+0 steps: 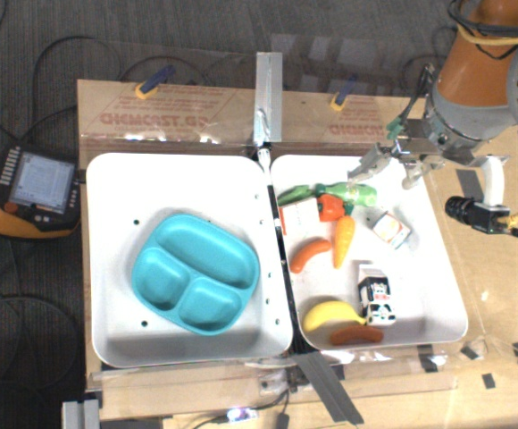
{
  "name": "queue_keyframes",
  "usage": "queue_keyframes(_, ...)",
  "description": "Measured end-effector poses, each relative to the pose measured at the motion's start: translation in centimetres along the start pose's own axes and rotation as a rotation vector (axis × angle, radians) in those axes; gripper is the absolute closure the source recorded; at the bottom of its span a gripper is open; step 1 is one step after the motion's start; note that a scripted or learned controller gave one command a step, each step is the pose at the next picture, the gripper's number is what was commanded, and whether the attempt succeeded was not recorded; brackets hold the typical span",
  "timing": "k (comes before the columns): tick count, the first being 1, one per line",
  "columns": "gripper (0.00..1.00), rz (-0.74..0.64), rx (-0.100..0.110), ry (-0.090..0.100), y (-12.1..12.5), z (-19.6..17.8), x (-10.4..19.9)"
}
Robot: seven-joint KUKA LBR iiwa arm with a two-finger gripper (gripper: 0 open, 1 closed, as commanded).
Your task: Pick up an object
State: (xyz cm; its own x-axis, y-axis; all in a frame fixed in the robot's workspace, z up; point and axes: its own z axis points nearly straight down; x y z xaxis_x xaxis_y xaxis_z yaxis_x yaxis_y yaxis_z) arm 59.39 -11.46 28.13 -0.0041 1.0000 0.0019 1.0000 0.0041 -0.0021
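Note:
My gripper [386, 172] hangs over the back edge of the right bin [438, 266], open, with nothing between its fingers. Just in front of it and to the left lie a green vegetable [324, 192] and a red pepper [330, 206]. A small white carton [390, 229] sits below the gripper. Further forward are a carrot [343, 239], an orange-red sausage [309, 254], a cow-patterned milk carton [377, 298], a yellow banana [329, 314] and a brown sausage [357, 335].
The left bin [116, 329] holds a teal divided plate [196, 271]. A metal divider post [268, 96] stands behind the seam between the bins. Cardboard [170, 119] lines the back. A teach pendant [31, 190] lies on the floor at left.

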Motion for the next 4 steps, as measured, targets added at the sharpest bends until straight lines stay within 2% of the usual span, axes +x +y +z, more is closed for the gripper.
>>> queue_keyframes(1, 0.0, -0.105, 0.001, 0.0, -2.5, 13.8, -2.0)
queue_keyframes(2, 0.0, 0.129, 0.0, 0.001, 0.1, 14.4, -2.7)
queue_keyframes(3, 0.0, 0.283, -0.011, -0.003, -2.6, 19.2, 0.1)
queue_keyframes(4, 0.0, 0.484, -0.001, 0.0, -4.4, 15.0, 1.7)
